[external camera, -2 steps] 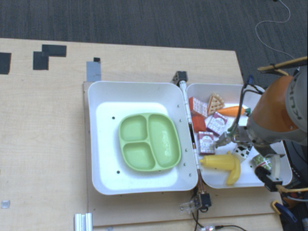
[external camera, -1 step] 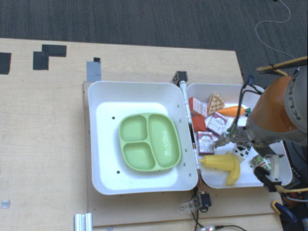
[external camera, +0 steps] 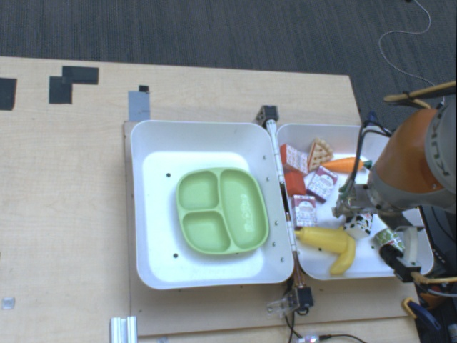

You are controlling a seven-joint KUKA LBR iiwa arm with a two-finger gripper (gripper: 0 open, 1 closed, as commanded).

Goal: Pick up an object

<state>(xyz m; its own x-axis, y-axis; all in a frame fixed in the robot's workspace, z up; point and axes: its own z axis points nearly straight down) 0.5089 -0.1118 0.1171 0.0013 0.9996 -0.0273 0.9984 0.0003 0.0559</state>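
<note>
The banana (external camera: pixel 329 243) lies at the near edge of the right bin (external camera: pixel 421 266), beside small red-and-white packets (external camera: pixel 314 191) and a carrot (external camera: pixel 344 165). The hand (external camera: pixel 351 209) hangs low just above the banana; how wide it stands cannot be told. The arm (external camera: pixel 414 159) leans in from the right.

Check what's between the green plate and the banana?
Camera view: the shared bin walls separate the green divided plate from the banana; otherwise bare white bin floor.

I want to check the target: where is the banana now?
The banana lies in the right bin, near its front edge, just below the small red-and-white packets.
</note>
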